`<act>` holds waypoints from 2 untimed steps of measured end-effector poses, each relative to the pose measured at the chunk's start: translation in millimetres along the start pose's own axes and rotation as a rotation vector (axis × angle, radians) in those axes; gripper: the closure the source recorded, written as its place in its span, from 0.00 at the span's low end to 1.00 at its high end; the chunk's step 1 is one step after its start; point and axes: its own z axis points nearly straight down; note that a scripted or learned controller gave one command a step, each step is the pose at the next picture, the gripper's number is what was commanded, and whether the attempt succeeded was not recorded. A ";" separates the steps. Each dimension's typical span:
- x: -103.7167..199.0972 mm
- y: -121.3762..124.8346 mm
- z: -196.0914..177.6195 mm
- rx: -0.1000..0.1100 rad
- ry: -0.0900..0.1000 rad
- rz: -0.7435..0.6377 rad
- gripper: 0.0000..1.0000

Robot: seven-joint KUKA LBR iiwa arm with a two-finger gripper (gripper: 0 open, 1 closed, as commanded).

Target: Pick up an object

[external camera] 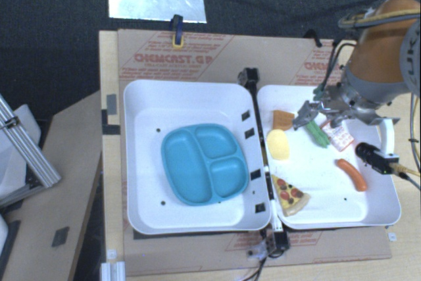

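1. Nothing is lifted yet: the gripper (pixel 320 116) hangs low over the right bin (pixel 378 210), just above a green piece (pixel 318 133). I cannot tell its state.
2. Grasp and lift remain.
3. The right bin holds the green piece, a tan slice (pixel 283 119), a yellow lemon (pixel 278 144), a pizza slice (pixel 289 195), a sausage (pixel 352 174) and a red-and-white packet (pixel 341 136).
4. The left bin (pixel 145 207) holds a blue tray (pixel 203 163).

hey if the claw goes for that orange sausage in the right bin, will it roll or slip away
Probably yes. The orange sausage looks round and smooth, so it may roll sideways if nudged. Its glossy skin suggests it could slip from a pinch across its width. It lies apart from other items, near the bin wall.
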 end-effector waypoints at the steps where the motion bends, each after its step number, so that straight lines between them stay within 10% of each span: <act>1: -3.3 2.0 41.9 0.002 0.000 0.002 0.00; 2: -0.9 -3.6 85.3 0.005 0.000 0.002 0.00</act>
